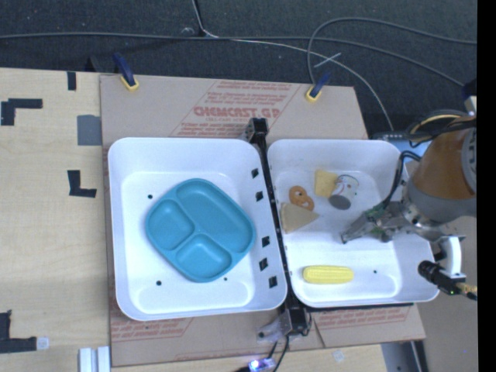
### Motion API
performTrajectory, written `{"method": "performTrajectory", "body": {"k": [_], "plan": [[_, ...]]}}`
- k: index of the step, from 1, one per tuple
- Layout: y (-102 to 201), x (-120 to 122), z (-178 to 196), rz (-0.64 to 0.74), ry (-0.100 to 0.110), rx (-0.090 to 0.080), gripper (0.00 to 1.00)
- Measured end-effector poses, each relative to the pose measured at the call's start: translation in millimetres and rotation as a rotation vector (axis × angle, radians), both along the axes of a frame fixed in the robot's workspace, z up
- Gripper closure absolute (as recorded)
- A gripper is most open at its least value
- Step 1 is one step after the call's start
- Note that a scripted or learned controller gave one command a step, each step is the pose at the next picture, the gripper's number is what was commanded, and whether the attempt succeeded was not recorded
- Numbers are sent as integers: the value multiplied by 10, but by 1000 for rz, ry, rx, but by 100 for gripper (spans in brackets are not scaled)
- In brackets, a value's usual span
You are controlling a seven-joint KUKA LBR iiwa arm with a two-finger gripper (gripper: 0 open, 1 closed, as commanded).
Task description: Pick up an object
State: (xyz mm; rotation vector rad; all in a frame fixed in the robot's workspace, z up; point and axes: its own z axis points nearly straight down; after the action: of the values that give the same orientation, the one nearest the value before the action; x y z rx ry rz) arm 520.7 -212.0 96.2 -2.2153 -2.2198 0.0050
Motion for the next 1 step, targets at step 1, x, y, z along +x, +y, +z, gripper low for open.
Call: {"method": "performTrajectory", "body": {"k": [1], "plan": [[0,6,-107,0,-7,-4,0]]}}
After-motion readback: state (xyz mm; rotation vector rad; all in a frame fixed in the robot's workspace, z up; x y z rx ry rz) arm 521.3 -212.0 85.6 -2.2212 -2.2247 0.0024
